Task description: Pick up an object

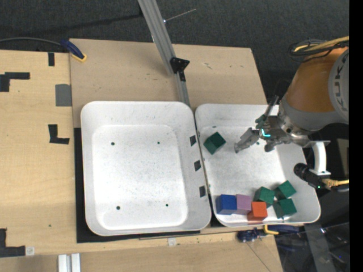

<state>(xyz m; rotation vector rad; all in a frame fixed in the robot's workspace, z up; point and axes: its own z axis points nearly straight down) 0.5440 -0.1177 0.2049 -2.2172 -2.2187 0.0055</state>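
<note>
Hand point(244, 144) low in right bin point(238, 177), grip unclear — best centred over lone green cube point(214, 142) before closing.

Robotics lab: plywood bench point(142, 72), white bins point(91, 118), KUKA arm point(317, 89).

Wooden bench point(130, 72) on dark carpet point(68, 7)

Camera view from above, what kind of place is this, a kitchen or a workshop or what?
Most likely a robotics lab bench set up for grasping trials. A grey and orange arm reaches over two shallow white bins, coloured blocks are piled in one corner, and a metal pole stands behind.
</note>
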